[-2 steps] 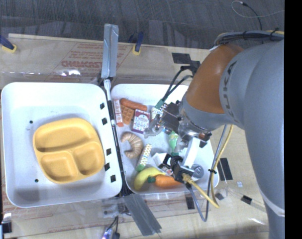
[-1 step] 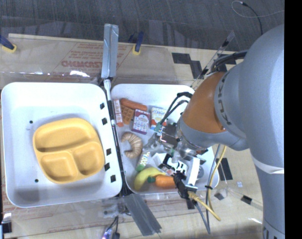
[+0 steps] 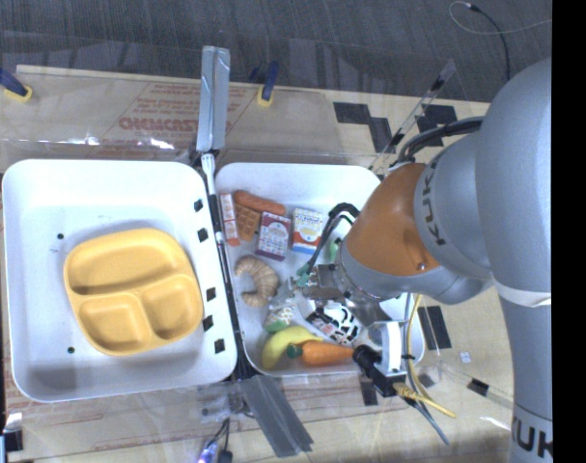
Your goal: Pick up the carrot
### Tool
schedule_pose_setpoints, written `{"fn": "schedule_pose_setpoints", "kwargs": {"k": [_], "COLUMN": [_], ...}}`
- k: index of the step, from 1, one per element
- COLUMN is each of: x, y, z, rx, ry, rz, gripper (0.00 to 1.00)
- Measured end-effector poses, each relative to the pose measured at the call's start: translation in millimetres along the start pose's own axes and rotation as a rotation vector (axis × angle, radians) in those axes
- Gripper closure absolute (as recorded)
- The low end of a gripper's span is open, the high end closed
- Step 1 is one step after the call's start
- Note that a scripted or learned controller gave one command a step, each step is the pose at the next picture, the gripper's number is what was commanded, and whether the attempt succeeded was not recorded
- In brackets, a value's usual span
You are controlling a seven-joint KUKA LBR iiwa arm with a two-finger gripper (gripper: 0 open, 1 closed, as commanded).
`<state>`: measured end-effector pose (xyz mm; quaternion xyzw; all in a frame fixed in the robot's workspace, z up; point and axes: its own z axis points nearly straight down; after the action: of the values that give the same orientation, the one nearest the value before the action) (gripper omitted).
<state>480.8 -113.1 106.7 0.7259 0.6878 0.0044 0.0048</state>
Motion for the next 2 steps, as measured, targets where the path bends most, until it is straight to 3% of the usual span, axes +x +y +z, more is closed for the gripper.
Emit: {"fn": "schedule_pose_setpoints", "kwargs": {"k": [1, 2], "x": [-5, 9], "y": [4, 5], "z": [2, 1], "rx": [-0.012, -0.018], "ry": [-0.015, -0.016], "rz": [-0.674, -0.536], "gripper": [0.0, 0.0]}}
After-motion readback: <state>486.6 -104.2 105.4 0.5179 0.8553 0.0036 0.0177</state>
